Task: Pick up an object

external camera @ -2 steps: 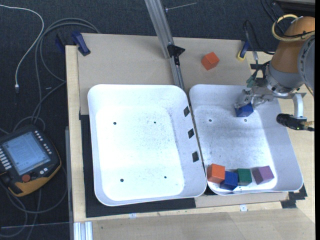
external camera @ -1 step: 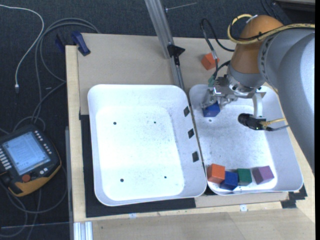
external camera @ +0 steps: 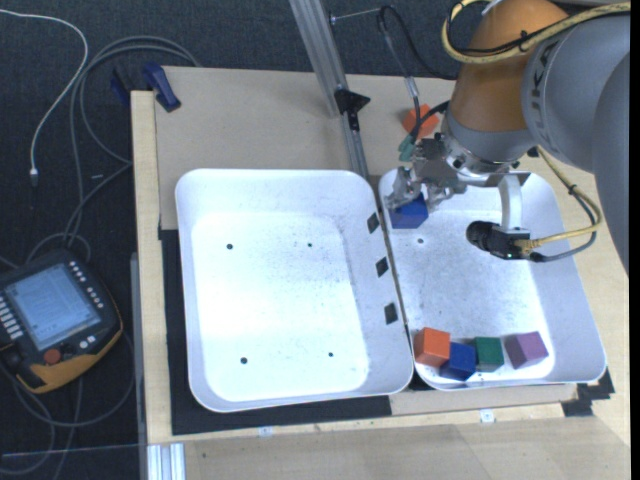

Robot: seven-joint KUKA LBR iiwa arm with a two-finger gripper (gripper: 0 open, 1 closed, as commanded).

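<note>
Blue cube [external camera: 409, 215] at the far left corner of the right bin [external camera: 470, 293], close to the wall shared with the other bin. Directly above it, touching or nearly so, the end effector [external camera: 408, 199].

Judged light, stiff and smooth-faced: probably a small hard block, unlikely to give or break under a squeeze, though liable to slip or twist out if pinched at a corner. Best taken across two opposite flat faces, squarely, near mid-height. Looked awkward on the side nearest the bin wall, with little room there.

Could not tell whether the end effector was apart, together or clamped on the cube: tips lost against the wrist hardware and the cube's own top. Contact with the bin floor likewise not made out, so lifted or resting was left unsettled. Upper half of the cube covered by the end effector; its true shape only guessed from the lower part.

Well apart, along the bin's near rim, a row of four blocks [external camera: 488, 352].
</note>
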